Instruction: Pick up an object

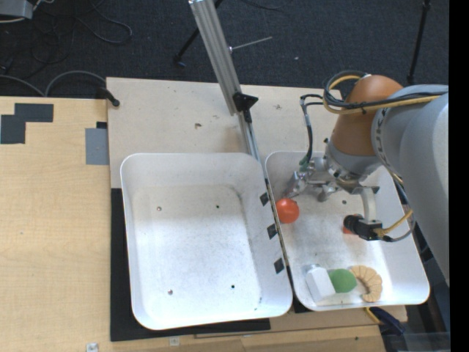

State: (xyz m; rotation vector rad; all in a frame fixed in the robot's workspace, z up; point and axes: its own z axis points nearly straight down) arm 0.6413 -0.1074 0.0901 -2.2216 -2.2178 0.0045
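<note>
Bench (183, 116): pale top bearing two shallow white bins side by side, with a slanted metal rail (220, 57) rising from between them toward the upper frame.

Left bin (139, 189): white, with a few dark specks on its floor.

Right bin (410, 288): white, holds four items. Orange-red ball (287, 211), resting near the bin's left wall, about midway along it. White block (319, 282), at the near edge. Green round object (341, 281), touching the white block on its right side. Tan curved object (368, 281), shaped like a pastry, just beside the green one at the near right corner.

Arm (410, 130): grey with an orange band (366, 116), reaching in from the right over the far half of the right bin.

Hand (311, 178): metal, positioned low over the right bin, just above and to the right of the orange-red ball. Whether it is open or closed cannot be told from this angle; nothing is seen between its tips.

A small red-and-black fitting (360, 227) with cabling sits beside the wrist.
</note>
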